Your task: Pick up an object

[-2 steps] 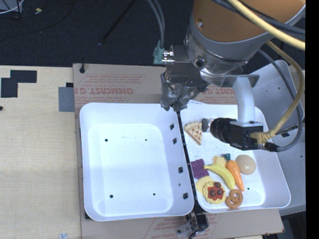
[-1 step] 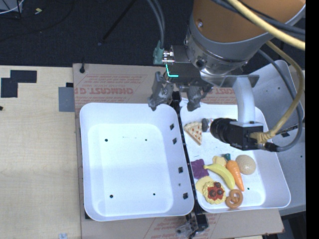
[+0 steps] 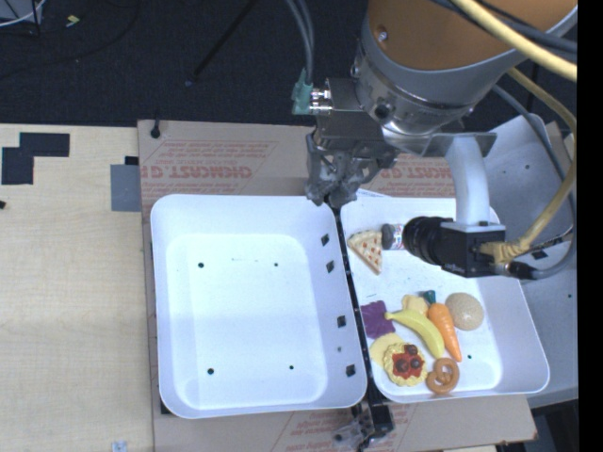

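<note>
My gripper [image 3: 332,194] hangs high over the back end of the ridge between the two bins, fingers drawn together to a point and shut, with nothing between them. The right bin [image 3: 521,339] holds the toy food. A pizza slice [image 3: 366,250] lies nearest the gripper, just below and to its right. Further forward are a purple piece [image 3: 377,319], a banana [image 3: 415,324], a carrot [image 3: 445,330], a beige egg [image 3: 464,311], a pretzel [image 3: 441,376] and a yellow tart [image 3: 402,362].
The left bin [image 3: 162,299] sits beside the right one, and they share a raised ridge [image 3: 345,290]. A black cylinder with a cable [image 3: 445,245] juts over the back of the right bin, next to a small dark item [image 3: 388,236]. Brown cardboard [image 3: 226,163] lies under the bins.
</note>
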Available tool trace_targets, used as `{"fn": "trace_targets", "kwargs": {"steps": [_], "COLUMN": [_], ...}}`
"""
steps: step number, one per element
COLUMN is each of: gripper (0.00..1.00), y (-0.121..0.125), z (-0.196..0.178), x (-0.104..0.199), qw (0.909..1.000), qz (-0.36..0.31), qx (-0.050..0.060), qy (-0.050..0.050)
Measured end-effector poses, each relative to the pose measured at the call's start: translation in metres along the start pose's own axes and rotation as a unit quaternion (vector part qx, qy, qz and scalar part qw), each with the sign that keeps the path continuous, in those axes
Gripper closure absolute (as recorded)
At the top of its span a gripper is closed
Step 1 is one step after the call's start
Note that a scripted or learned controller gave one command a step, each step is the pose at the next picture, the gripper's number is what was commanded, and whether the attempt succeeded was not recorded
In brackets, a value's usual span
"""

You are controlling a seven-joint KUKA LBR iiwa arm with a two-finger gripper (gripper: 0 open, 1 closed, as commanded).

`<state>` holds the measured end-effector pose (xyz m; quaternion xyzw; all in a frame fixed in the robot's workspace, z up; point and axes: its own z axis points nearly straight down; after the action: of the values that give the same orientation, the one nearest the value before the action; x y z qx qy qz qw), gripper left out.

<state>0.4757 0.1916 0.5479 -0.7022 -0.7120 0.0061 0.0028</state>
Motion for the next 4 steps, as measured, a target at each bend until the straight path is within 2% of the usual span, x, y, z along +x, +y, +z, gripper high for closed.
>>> {"fn": "trace_targets", "kwargs": {"steps": [1,2,3,4], "gripper": [0.00,1.00,0.00,1.00], "y": [0.000,0.000,0.000,0.000], "z": [0.000,-0.009,-0.009,-0.018], "x": [0.000,0.001,0.001,0.001], "qw": [1.0000,1.0000,1.0000,1.0000], "qz": [0.000,-0.003,-0.004,-0.006], "qx": [0.001,0.002,0.003,0.005], "qy": [0.000,-0.001,-0.001,-0.001]}}
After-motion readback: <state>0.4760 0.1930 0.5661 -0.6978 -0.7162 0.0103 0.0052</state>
